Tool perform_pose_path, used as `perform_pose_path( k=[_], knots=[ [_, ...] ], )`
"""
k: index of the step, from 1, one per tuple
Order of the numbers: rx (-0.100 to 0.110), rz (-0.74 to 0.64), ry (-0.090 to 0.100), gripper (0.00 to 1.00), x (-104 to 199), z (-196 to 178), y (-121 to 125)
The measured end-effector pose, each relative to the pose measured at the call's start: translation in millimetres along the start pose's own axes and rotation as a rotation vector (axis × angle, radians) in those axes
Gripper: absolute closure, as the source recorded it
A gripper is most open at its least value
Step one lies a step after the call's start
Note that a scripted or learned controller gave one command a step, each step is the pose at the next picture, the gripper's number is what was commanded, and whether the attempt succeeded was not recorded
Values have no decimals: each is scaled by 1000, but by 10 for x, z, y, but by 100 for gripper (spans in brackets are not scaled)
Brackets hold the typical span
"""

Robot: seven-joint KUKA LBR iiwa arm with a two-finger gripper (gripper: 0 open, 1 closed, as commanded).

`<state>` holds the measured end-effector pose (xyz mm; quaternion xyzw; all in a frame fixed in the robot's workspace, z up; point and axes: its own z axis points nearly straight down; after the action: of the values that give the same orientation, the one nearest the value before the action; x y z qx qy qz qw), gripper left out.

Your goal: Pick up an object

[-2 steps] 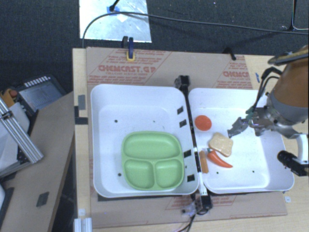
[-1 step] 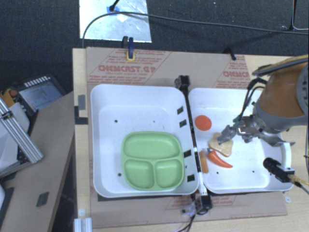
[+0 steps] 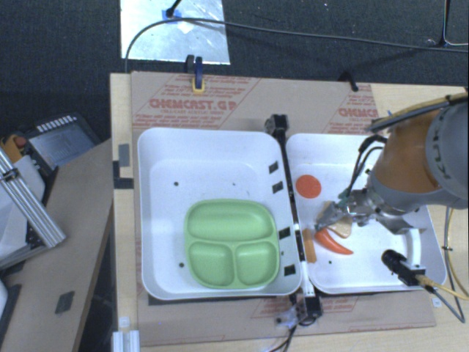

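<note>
Now hovering gripper, finger state impossible to tell, just above tan piece and red pepper in right bin; best lowered straight onto 1 item only.

green tray, white bins — orange disc

One fixed camera above the bench, slanting down over both white bins.
</note>
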<state>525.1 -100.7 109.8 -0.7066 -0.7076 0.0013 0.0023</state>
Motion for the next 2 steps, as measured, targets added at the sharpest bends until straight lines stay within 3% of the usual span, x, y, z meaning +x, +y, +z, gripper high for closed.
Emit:
perform_pose_path(
  k=[1,2],
  knots=[
    [-3,0,0,0,4,267,1],
    [-7,0,-1,100,0,148,13]
  ],
)
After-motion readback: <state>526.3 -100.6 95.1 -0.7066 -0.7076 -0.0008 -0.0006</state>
